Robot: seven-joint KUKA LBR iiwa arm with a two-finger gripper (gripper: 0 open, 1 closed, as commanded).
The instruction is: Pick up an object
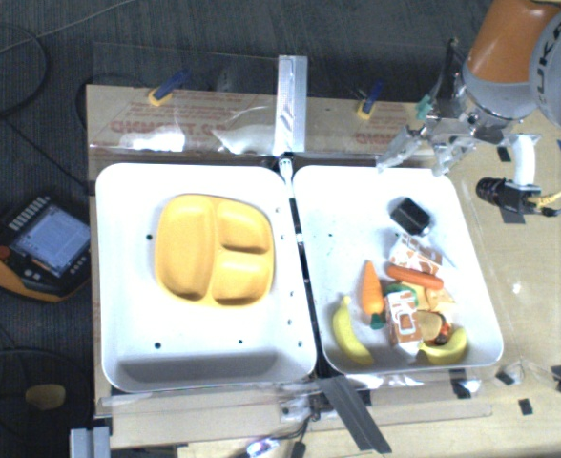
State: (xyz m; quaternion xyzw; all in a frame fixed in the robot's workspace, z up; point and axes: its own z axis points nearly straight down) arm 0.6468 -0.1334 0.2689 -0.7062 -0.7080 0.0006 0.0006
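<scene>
bananas [349, 332] and carrots [371, 289] heaped low in right bin [452, 194]; gripper [431, 144] hovers above far rim, jaws spread, holding nothing. approach step; next, descend onto one item.

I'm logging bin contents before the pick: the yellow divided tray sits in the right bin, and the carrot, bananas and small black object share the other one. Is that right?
Not quite. The camera view shows the yellow divided tray in the left bin, not the right. The carrot, bananas and small black object do share the other bin, the right bin.
</scene>
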